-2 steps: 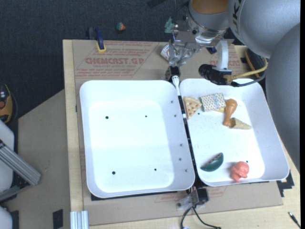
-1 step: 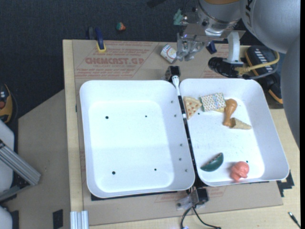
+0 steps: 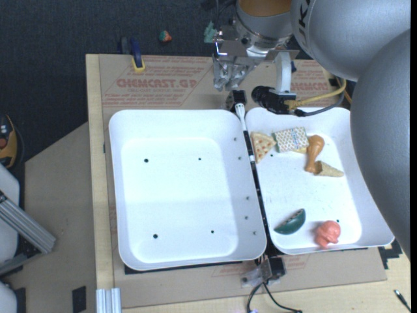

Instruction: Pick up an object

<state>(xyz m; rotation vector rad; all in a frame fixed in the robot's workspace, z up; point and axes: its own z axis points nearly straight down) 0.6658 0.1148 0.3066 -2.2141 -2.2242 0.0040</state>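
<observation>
Camera view from above: two-finger metal gripper [image 3: 228, 77] hangs beyond the far edge of the bins, over the brown printed board [image 3: 169, 77], below the orange-banded wrist of the grey arm [image 3: 352, 25]. Its fingers stand slightly apart with nothing between them. Just below it lies the seam where the two bins meet. Right-hand shallow white bin [image 3: 287, 181] holds all the objects. At its far end a tan cracker-like triangle [image 3: 262, 145] lies beside a pale patterned square block [image 3: 290, 139], with an orange drumstick-shaped piece [image 3: 314, 151] and a small beige wedge [image 3: 330, 169] just to their right. Near its front edge sit a dark green slice-shaped piece [image 3: 290, 223] and a pink rounded toy [image 3: 328, 233], close together. Left-hand shallow white bin [image 3: 117, 175] adjoins it
</observation>
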